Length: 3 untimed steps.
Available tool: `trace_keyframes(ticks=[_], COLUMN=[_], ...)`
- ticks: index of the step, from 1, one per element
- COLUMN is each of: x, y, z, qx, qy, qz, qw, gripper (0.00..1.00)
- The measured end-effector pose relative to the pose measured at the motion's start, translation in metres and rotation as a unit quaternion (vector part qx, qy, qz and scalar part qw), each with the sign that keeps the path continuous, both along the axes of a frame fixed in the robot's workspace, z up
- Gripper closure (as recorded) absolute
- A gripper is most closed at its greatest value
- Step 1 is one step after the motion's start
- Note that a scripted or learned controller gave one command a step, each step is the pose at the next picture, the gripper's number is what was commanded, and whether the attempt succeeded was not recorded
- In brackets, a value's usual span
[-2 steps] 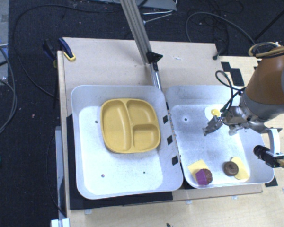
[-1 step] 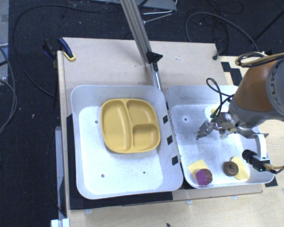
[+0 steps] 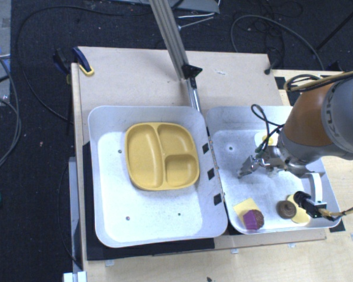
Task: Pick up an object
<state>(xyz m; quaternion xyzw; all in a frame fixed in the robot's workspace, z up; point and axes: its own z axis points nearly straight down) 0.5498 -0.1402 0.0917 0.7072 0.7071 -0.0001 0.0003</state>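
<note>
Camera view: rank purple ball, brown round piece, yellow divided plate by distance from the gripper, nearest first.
From the gripper:
1. purple ball, near edge of the right bin, below the gripper.
2. brown round piece, same bin, toward the arm's side; close to the ball's distance, slightly farther.
3. yellow divided plate, in the left bin, clearly farthest.

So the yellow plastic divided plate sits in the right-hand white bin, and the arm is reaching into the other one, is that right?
Not quite. The camera view shows the yellow plastic divided plate in the left-hand white bin, not the right. The grey arm with the orange band is reaching into the other one, the right-hand white bin, where a small purple object also lies.
</note>
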Motion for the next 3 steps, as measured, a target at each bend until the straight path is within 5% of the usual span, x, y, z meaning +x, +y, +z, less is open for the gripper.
trace_keyframes(ticks=[1,3], x=[0.002,0.0], y=[-0.001,-0.011], z=[0.013,0.117], qx=[-0.0017,-0.0007], qy=[-0.004,-0.002], qz=[-0.001,0.001], qw=[1.0,1.0], gripper=[1.0,1.0])
